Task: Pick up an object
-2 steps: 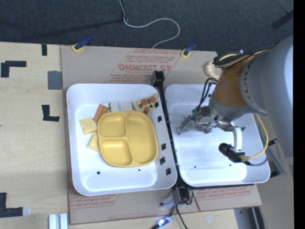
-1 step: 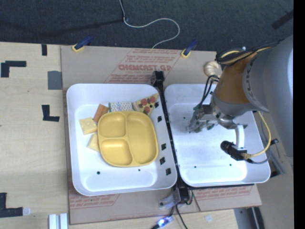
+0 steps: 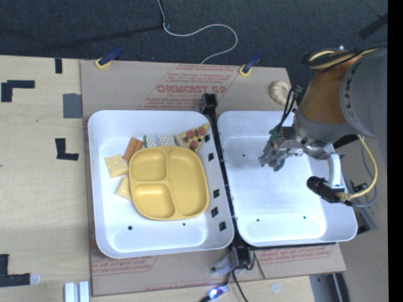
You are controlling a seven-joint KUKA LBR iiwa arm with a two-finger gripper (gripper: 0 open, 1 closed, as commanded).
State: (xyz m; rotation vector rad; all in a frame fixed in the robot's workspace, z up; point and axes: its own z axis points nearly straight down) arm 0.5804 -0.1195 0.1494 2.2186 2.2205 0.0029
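Since every pickable thing lies in the left bin (image 3: 101, 187) while the gripper (image 3: 275, 157) hangs over the right bin (image 3: 296, 231), your first job is to carry the arm (image 3: 327, 99) across the divider between them. The view is too small to tell you how the gripper is set, so check that before you descend. The yellow plate (image 3: 169, 182) sits in the middle of the left bin; it is wide and shallow, and I judge it a poor target unless you take it by the rim. The crackers (image 3: 118, 166) beside its left edge lie flat and thin, partly tucked against the plate, so they would likely slip. The patterned pieces (image 3: 192, 137) near the top wall look like the better choice, being more exposed. Come down straight, clear of the bin wall, and close only once a piece sits squarely between the tips.
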